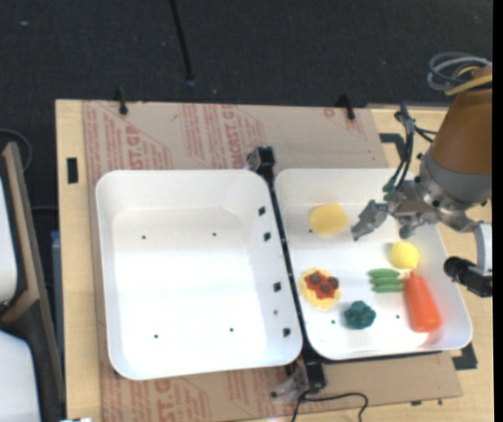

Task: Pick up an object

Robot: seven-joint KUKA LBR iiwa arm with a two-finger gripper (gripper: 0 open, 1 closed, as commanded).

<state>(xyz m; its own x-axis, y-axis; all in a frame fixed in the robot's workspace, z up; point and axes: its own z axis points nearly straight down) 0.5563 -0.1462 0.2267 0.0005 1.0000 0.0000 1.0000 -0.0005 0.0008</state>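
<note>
Right now my jaws hang over the right bin, spread wide with nothing between them: one dark finger slants out toward the bin divider, the other sits closer to my wrist.

Around them the bin is crowded. Just off the outer finger, on the divider side, lies a round flat yellow piece, close to the tip but apart from it. Just below the inner finger, toward the near rim, sits a small yellow ball, and directly under that a short green pod lies crosswise. Beside the pod an orange carrot stretches toward the near rim, its top end almost touching the ball. Farther from my jaws, toward the near rim and the divider, rest a little pizza-like disc with red and dark toppings and a dark green broccoli clump.

Beyond the black-clipped divider, the left bin sits well apart from my jaws. Both bins rest on a brown cardboard sheet laid over the tabletop.
</note>
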